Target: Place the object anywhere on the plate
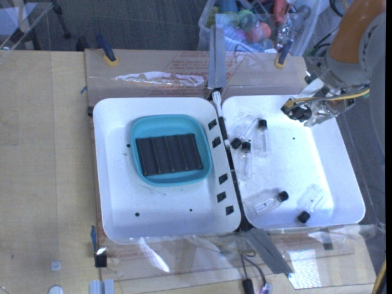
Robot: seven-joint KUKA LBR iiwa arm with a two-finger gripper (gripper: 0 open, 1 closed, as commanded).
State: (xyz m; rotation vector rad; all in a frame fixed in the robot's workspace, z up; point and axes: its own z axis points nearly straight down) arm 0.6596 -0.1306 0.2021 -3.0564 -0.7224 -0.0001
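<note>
Two-finger gripper [312, 114] over far right of right white bin [343, 182], grip cannot be told | clear plastic vial with black cap [262, 133] lies apart, to its left | teal plastic plate [138, 165] bearing black ridged slab [168, 154] in left white bin [116, 213]

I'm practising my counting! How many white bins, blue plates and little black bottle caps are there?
White bins: 2
Blue plate: 1
Black bottle caps: 5
Total: 8
</note>
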